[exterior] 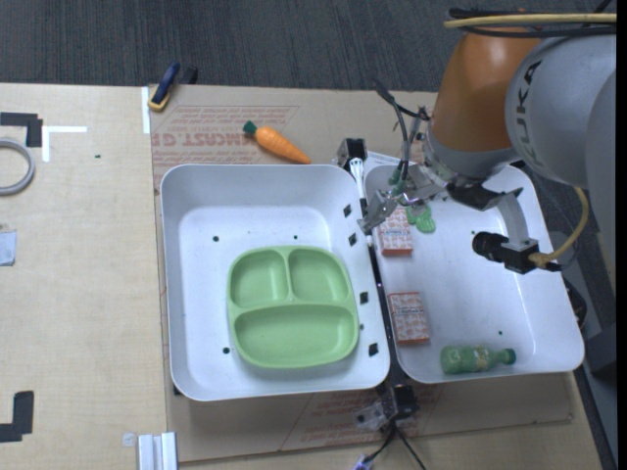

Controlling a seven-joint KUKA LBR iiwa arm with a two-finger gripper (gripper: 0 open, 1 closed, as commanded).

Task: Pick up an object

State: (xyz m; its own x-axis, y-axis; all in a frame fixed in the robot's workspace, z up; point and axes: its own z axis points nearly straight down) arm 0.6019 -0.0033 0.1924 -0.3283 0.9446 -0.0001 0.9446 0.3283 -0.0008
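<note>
dark carpet behind, cardboard-topped bench (88, 292) carrying two white bins. left bin (186, 262) holds a green divided plate (292, 306). right bin (534, 336) holds two small red-and-white boxes, one near the top left (396, 235), one lower (409, 318), plus a green bottle (475, 358) lying along the near wall. toy carrot (278, 142) rests on the bench behind the bins. we note the claw (392, 202) low over the upper box, at the right bin's left wall; we cannot tell how wide it stands or whether it grips anything. we judge this the reach-and-grasp step; next comes a closing on the box, then a lift.
</note>
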